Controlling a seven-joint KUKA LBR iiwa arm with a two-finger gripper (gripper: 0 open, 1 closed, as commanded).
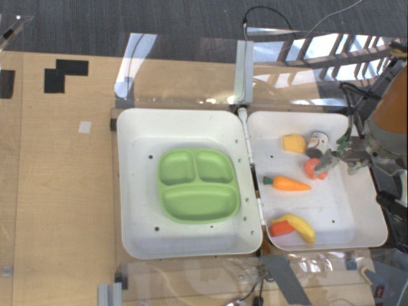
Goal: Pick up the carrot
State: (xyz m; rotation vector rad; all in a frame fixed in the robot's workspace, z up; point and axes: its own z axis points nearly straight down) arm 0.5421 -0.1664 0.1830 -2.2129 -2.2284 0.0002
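Gripper low over right bin, upper-right part, reaching in from right edge. Fingers point left; can't tell if jaws are spread or pressed together, too small and cluttered there. A small red-pink item sits right at the fingertips, touching or nearly so; not clearly between them.

Just above-left of the tips: one small can-like object, dark with a pale end, tilted. Left of that, one yellow chunk, cheese-like.

One carrot, orange with green stub at its left end, lies flat below-left of the gripper, near it but apart, long axis roughly left-right, mid bin. Nothing touching it.

Farther down from jaws, bottom-left of right bin: one yellow banana lying against one red item, the two touching.

Count in right bin: six things, one of each.

Well left of the gripper, across the divider: left bin with one green compartment plate, three sections, two small on top, one wide below.

Grey arm with orange band at right edge.
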